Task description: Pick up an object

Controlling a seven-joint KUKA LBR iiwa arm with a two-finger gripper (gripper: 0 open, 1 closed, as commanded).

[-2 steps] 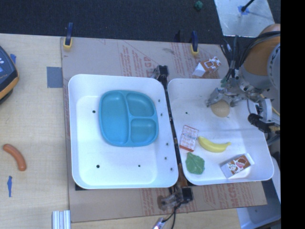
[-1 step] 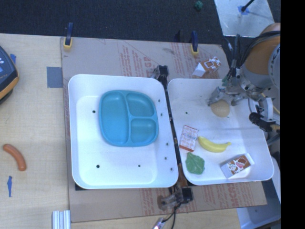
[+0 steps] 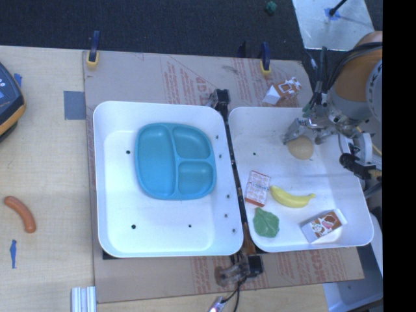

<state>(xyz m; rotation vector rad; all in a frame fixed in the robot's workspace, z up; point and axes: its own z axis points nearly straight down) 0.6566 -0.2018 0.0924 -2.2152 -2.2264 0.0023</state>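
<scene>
While arm reaches from right: notes run largest to smallest.
Counter [image 3: 45,168]: carries two white bins side by side.
Left bin [image 3: 117,236]: holds blue divided plate [image 3: 175,161].
Right bin [image 3: 260,125]: gripper [image 3: 304,134] low at far end.
Fingers: spread, straddling a tan round object [image 3: 300,149]; contact, cannot tell.
Banana [image 3: 291,197]: mid-bin.
Small carton [image 3: 322,225]: near corner.
Green lump [image 3: 266,223]: just beside red-and-white packet [image 3: 257,187].
</scene>
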